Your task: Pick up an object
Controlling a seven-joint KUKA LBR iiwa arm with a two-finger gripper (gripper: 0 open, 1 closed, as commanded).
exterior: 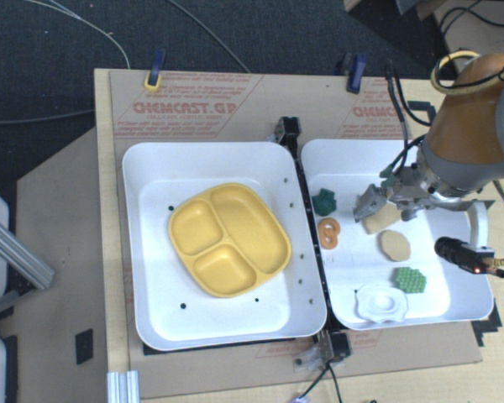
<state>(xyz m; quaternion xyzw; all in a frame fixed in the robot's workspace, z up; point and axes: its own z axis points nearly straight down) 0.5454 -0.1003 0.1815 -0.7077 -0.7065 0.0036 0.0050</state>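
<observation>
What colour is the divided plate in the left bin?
The divided plate is yellow, as the camera view shows clearly from above.

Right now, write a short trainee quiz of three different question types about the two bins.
1. True or false: the yellow divided plate lies in the left bin.
2. Which item sits closest to the divider between the bins? A) orange ring B) green bumpy piece C) white lid
3. Fill in: the gripper hovers over the ____ bin.

Key: 1 true; 2 A; 3 right.
</observation>
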